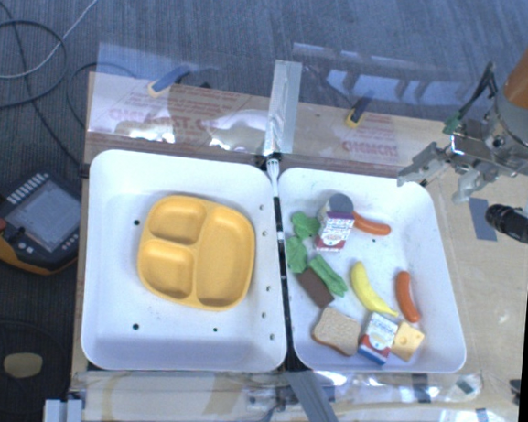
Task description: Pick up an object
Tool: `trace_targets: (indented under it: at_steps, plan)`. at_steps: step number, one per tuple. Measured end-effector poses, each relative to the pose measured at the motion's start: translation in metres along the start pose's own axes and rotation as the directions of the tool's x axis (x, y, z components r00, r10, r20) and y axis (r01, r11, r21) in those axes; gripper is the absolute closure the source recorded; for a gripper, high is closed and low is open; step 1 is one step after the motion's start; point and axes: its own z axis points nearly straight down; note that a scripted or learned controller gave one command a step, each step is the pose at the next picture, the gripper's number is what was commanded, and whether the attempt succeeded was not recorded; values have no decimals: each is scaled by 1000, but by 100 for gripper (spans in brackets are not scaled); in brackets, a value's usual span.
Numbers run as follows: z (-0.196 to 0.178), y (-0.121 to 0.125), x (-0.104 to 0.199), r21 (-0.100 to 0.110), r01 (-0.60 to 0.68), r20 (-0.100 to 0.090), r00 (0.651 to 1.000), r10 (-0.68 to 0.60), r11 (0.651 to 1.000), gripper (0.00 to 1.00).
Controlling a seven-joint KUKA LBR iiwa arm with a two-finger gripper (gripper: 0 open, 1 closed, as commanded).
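The right bin (443, 267) holds several toy foods: a small carton with a grey cap (335, 226), an orange sausage (371, 227), green leafy pieces (304, 226), a banana (370, 291), a red sausage (407, 296), a bread slice (336, 329), a second carton (378, 338) and a cheese wedge (408, 340). My gripper (431, 186) hangs above the bin's far right corner, away from all of them. It is open, with nothing between its fingers.
The left bin (108, 311) holds a yellow divided plate (196, 250). A brown bar (312, 288) lies by the bins' shared wall. A handheld pendant (33, 222) sits on the floor at the left, with cables around it.
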Motion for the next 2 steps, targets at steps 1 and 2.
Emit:
trace_targets:
  at_steps: [1, 2]
  plan:
    - [122, -111, 12, 4, -70, -4, 998, 70, 998, 0]
    - [128, -79, 21, 3, -107, -3, 994, 107, 994, 0]
